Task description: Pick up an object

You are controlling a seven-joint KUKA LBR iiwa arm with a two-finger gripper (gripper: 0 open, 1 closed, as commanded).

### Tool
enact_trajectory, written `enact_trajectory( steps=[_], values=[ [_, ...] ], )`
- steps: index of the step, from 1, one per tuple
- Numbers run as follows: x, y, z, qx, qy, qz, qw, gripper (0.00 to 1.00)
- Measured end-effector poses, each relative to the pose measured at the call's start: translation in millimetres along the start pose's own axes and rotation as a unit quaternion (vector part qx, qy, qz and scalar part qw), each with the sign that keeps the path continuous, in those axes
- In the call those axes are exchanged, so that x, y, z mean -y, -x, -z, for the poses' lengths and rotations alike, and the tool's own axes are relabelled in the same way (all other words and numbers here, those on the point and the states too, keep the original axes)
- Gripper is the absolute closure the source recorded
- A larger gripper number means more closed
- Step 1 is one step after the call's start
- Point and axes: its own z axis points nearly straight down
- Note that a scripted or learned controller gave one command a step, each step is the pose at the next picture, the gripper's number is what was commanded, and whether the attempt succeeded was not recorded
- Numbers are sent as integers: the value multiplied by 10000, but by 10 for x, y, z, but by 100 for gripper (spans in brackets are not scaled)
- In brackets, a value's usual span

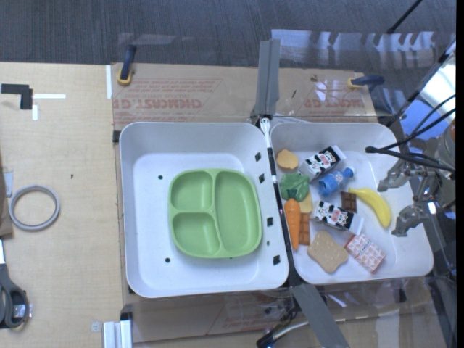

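I've got the grey two-finger gripper (407, 198) spread wide and empty at the right bin's (406, 265) right edge; the curved yellow plastic banana (373, 204) just beside could skid away.

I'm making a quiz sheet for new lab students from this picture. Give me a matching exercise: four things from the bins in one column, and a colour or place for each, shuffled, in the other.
Things:
1. divided plate
2. banana
3. carrot
4. slice of bread

Descriptions:
A. yellow, nearest the gripper
B. tan, near the front edge of the right bin
C. green, alone in the left bin
D. orange, along the right bin's left wall

Pairs: 1-C, 2-A, 3-D, 4-B
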Motion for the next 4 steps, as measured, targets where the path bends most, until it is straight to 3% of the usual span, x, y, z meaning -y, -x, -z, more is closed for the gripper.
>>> enact_trajectory(
  steps=[1,2,3,4],
  values=[
    [-106,622,-774,2,-2,-826,9966,0],
    [-270,1549,-1389,10,-4,-2025,9793,0],
    [-694,1192,-1385,11,-3,-1020,9948,0],
    [-653,1530,-1382,19,-5,-2211,9752,0]
  ],
)
